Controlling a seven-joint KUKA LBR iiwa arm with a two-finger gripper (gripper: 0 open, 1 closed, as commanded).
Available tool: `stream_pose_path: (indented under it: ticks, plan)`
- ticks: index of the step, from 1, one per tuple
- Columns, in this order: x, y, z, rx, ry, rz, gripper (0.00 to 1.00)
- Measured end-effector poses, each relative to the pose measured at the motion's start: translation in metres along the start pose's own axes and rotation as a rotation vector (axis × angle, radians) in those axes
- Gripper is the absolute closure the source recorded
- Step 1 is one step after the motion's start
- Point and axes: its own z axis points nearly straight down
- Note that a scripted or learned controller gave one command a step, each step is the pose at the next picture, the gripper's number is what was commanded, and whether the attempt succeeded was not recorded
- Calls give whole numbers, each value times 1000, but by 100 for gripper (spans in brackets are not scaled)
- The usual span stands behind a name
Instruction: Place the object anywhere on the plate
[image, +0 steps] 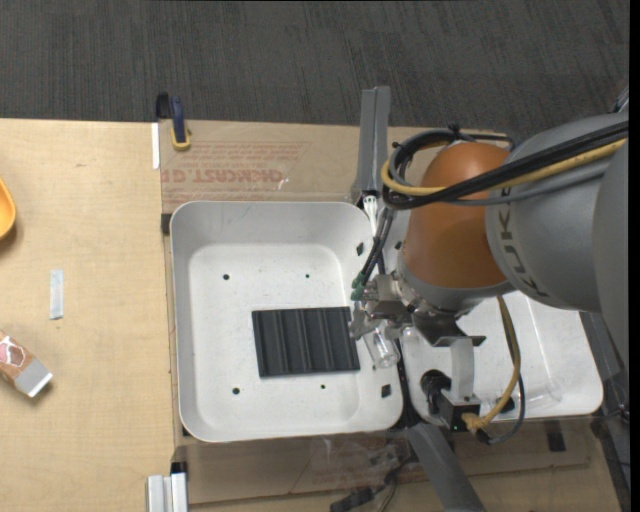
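A dark ribbed rectangular plate (303, 341) lies flat on the floor of the left white bin (200, 300), a little right of its middle. My gripper (377, 338) hangs low at the plate's right edge, just inside the bin's right wall. The orange-banded wrist (455, 225) sits above it and hides much of that area. A small green bit (358, 289) shows just above the gripper; I cannot tell what it is. The wrist's shadow and cables keep me from seeing whether anything sits in the gripper.
The arm covers most of the right bin (560, 360). On the bench to the left lie a small grey strip (56, 294), a wrapped packet (20, 364) and an orange item (5, 208) at the edge. A blue clamp (177, 120) stands behind the left bin.
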Motion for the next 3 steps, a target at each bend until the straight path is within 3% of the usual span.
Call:
stream_pose_path:
  ticks: [1, 2, 3]
  plan:
    - [-4, 0, 13, 0, 0, -175, 100]
    - [40, -1, -50, -3, 0, -243, 100]
    - [51, -1, -3, 0, -1, -292, 100]
